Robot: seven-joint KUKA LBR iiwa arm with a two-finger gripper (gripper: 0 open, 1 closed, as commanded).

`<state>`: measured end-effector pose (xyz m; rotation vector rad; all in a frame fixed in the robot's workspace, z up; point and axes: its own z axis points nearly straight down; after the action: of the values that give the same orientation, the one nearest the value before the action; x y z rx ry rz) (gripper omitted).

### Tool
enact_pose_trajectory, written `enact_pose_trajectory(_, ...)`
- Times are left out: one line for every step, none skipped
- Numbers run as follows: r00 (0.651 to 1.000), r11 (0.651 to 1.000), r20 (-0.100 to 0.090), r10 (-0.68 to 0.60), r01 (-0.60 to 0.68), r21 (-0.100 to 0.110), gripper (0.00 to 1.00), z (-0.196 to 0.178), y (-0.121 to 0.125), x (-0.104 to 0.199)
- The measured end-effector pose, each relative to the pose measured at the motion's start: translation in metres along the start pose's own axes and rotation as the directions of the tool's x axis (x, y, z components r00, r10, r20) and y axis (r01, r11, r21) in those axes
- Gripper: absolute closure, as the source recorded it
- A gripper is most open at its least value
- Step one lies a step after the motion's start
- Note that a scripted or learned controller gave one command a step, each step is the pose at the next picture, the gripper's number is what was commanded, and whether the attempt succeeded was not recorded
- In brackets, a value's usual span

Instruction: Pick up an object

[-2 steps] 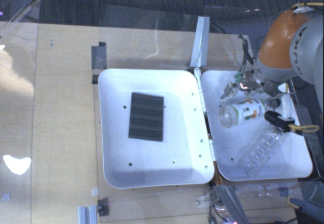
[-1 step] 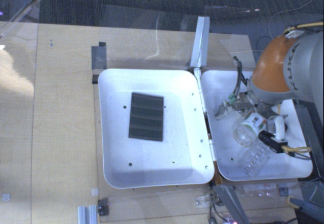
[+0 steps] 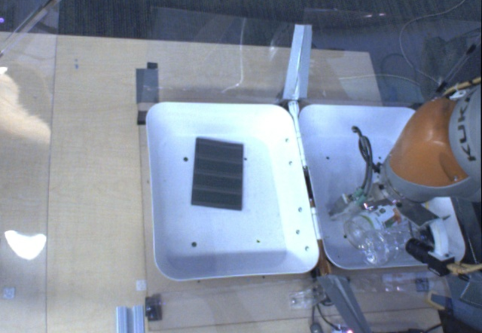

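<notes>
Bench surface of pale wood (image 3: pixel 83 196) carries two shallow white bins side by side, their inner edges touching under a grey metal divider bar (image 3: pixel 297 64).

Left white bin (image 3: pixel 169 248): one dark grey, ribbed rectangular slab (image 3: pixel 218 173) lies flat near the bin's centre, long side running roughly toward the far rim, well apart from every wall.

Right white bin (image 3: pixel 331 135): the grey arm with its orange band (image 3: pixel 425 147) reaches in from the right and covers much of the bin's right half. The two-finger gripper (image 3: pixel 365 203) sits low over the bin floor, toward the near side. Directly beside and below it lies a clear, crumpled-looking transparent plastic object (image 3: pixel 370 237), close to the near rim. Gripper and clear object overlap in this view; contact between them cannot be determined. Whether the gripper is open or closed cannot be determined either, since wiring and the wrist body hide the tip.

A thin dark cable (image 3: pixel 364 151) runs from the wrist region across the bin floor toward the far wall.
</notes>
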<state>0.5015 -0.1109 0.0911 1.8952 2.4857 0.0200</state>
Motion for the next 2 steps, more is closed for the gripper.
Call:
enact_pose_trajectory(0.998, 0.998, 0.003, 0.068, -0.068, 0.005, 0.0, 0.003, 0.042, -0.064)
enact_pose_trajectory(0.996, 0.996, -0.001, -0.09, 0.09, 0.008, 0.0, 0.004, 0.056, -0.081)
